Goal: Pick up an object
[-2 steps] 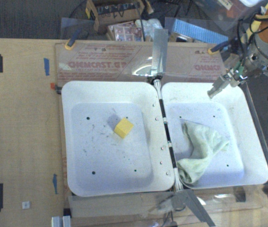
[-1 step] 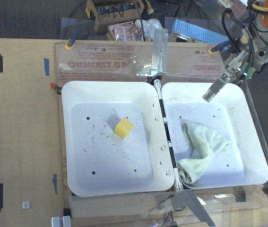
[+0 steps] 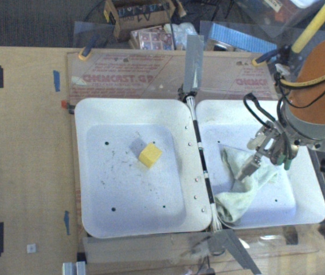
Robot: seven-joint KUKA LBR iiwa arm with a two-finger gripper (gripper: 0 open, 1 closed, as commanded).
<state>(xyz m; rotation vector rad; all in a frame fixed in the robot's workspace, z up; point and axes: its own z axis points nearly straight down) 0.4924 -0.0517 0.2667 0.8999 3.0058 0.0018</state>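
Gripper reaches down into the right bin, its tip touching the crumpled pale green cloth; whether it is open or closed cannot be told. Well apart, a yellow block lies alone in the left bin.

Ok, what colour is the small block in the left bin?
Yellow: the block shows plainly in the camera view, lying on the white floor of the left bin.
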